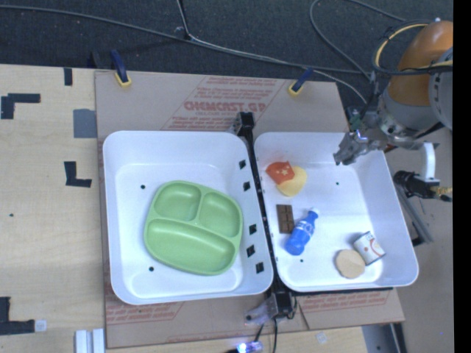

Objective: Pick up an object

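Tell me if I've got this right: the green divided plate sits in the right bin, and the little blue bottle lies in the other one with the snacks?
Not quite. The camera view shows the green divided plate in the left bin, not the right. The blue bottle does lie in the other one, the right bin, among the small items.

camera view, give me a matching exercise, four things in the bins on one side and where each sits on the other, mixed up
Things:
1. green divided plate
2. blue bottle
3. small can
4. gripper

Places:
A. near corner of the right bin, beside a tan disc
B. middle of the left bin
C. over the right bin's far edge
D. right bin, next to a brown block by the divider

Pairs: 1-B, 2-D, 3-A, 4-C
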Motion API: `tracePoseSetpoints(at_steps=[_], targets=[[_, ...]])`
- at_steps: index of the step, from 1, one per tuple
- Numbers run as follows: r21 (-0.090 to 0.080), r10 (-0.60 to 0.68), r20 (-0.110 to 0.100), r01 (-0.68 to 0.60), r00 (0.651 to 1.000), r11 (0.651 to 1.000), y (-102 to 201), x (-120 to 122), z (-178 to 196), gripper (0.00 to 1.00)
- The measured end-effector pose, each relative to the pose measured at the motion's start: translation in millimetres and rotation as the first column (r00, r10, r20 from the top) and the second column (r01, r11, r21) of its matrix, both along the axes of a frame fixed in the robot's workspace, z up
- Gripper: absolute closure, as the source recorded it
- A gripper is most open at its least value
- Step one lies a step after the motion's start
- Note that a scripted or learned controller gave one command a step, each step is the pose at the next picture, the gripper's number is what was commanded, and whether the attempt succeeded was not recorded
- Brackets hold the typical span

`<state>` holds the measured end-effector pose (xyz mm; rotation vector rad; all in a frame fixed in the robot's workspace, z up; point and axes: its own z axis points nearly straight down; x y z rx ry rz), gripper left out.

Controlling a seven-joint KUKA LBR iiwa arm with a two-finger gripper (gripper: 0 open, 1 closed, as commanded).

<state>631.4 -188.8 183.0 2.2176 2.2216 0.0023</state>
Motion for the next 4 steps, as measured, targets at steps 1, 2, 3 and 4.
tracePoseSetpoints(at_steps=[1, 2, 3, 4], targets=[[-0.002, 0.000, 0.002, 0.000, 1.000, 1.000, -7, -2, 60, 1.00], [0.002, 0.002, -0.005, -0.002, 1.000, 1.000, 38, -20, 47, 1.00], [0.002, 0.003, -0.005, -0.003, 1.000, 1.000, 89, -35, 56, 1.00], [0.002, 0.004, -0.007, -0.004, 1.000, 1.000, 146, -51, 45, 1.00]])
